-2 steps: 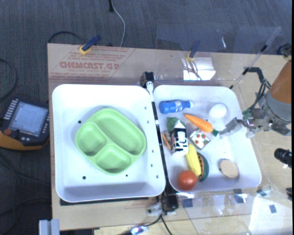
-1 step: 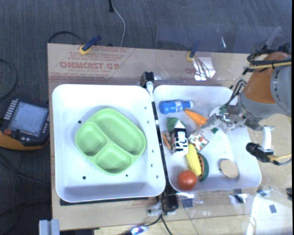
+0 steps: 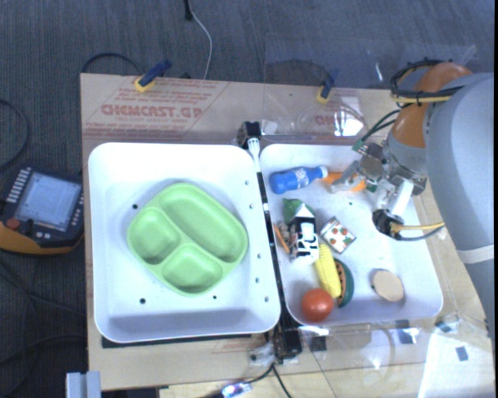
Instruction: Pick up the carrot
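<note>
One carrot (image 3: 347,181) beside gripper (image 3: 367,175)

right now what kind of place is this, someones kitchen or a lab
Most likely a robotics lab, not a kitchen. The robot arm reaches over two white bins on a bench, toy food like a corn cob lies in the right bin, and a teach pendant sits on grey carpet beside it.

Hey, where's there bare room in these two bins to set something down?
The left bin has bare floor all around the green divided plate, widest at its corners. In the right bin, free floor lies between the blue bottle and round wooden piece. It is crowded along the divider: corn, tomato, small boxes.
</note>
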`<act>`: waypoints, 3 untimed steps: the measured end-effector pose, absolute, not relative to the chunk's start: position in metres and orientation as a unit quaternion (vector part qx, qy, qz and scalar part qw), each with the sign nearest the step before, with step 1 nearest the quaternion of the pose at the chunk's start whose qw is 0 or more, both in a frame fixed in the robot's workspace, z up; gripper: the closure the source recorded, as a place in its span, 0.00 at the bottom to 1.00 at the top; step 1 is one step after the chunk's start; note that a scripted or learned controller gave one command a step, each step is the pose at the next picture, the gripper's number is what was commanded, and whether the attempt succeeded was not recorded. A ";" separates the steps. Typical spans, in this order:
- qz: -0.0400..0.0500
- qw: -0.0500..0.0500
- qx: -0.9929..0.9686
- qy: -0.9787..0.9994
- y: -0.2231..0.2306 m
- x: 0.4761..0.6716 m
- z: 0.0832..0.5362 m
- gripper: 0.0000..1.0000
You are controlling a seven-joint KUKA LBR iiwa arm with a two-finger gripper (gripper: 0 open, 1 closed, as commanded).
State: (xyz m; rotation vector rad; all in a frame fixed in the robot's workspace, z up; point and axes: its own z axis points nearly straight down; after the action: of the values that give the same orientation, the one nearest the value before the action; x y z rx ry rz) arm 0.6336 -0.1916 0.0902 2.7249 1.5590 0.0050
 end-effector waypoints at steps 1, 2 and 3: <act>0.000 0.006 0.867 0.499 -0.193 0.634 0.102 1.00; 0.004 0.010 0.784 0.621 -0.187 0.611 0.092 1.00; 0.003 0.007 0.784 0.621 -0.185 0.610 0.091 0.00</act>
State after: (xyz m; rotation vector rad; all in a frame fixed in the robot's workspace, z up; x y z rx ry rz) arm 0.6100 -0.1851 0.0909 2.4504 1.9430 0.0102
